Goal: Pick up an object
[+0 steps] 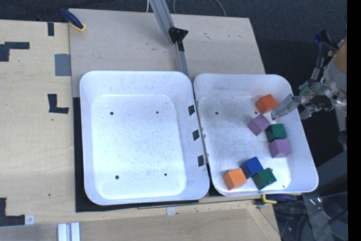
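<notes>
Blocks sit clustered in the right bin (225,87), and the gripper (283,109) hangs over that bin's far right side, reaching in from the rim. Nearest to it is the orange cube (265,103), just left of the fingertip and near touching; a green cube (276,132) lies just below, with a purple cube (259,124) down and to the left. Whether the fingers are spread or pressed together cannot be told, since only one grey finger reads clearly. The orange cube looks small, matte and square-edged, turned slightly askew, probably the likeliest target
</notes>
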Robot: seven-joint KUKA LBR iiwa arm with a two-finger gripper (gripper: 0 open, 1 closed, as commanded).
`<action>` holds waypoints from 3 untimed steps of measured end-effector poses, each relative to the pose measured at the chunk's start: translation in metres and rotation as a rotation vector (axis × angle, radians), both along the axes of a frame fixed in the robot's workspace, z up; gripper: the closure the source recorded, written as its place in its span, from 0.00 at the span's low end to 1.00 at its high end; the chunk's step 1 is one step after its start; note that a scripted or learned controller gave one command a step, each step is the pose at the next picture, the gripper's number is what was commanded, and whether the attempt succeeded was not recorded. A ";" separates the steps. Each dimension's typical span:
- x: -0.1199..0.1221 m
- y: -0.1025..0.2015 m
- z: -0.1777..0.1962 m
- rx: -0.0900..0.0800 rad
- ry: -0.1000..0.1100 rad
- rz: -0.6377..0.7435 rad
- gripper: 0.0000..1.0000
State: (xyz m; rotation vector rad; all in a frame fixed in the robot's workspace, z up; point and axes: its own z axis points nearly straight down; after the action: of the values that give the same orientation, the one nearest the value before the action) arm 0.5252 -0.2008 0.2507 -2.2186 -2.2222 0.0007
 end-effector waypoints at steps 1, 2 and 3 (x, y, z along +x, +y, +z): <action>0.096 -0.007 -0.079 -0.002 0.000 0.003 0.00; 0.110 0.093 -0.163 0.002 0.005 0.006 0.00; 0.062 0.154 -0.054 0.001 -0.004 0.004 0.00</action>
State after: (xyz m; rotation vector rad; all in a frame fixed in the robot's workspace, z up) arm 0.5871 -0.0466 0.1966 -2.2153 -2.2280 -0.0053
